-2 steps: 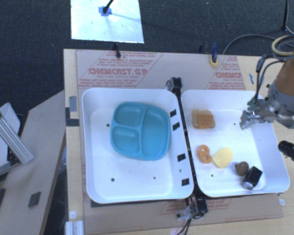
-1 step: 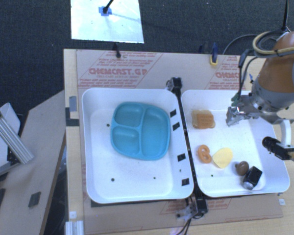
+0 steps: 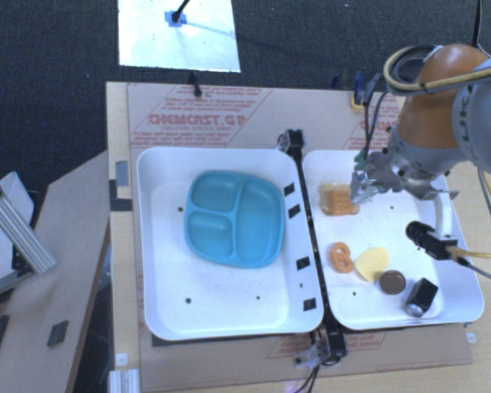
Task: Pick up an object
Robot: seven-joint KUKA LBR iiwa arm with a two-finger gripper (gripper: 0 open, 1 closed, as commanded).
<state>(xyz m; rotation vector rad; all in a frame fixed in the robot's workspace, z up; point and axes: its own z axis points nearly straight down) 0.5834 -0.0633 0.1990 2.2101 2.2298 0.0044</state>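
bench: tan board (image 3: 229,117) with red printed lettering, on a dark carpet; a pale square sheet (image 3: 177,23) lies at the top of the frame.
left bin (image 3: 159,244): white and shallow, centre-left of the frame, holding a blue divided plate (image 3: 234,218) with three compartments.
right bin (image 3: 466,289): white, touching the left bin along a black-clipped seam down the middle.
arm (image 3: 442,97): grey with an orange band, reaching in from the upper right of the frame.
gripper (image 3: 362,188): low over the upper left part of the right bin, its tip just beside the orange block; cannot tell how far the fingers are parted, and nothing is seen between them.
orange block (image 3: 337,200): on the bin floor, near the seam.
orange ring (image 3: 341,257): below the block.
yellow disc (image 3: 371,264): just right of the ring.
brown round piece (image 3: 392,282): touching the disc's lower right.
black-and-silver object (image 3: 420,296): lower right corner of the bin.
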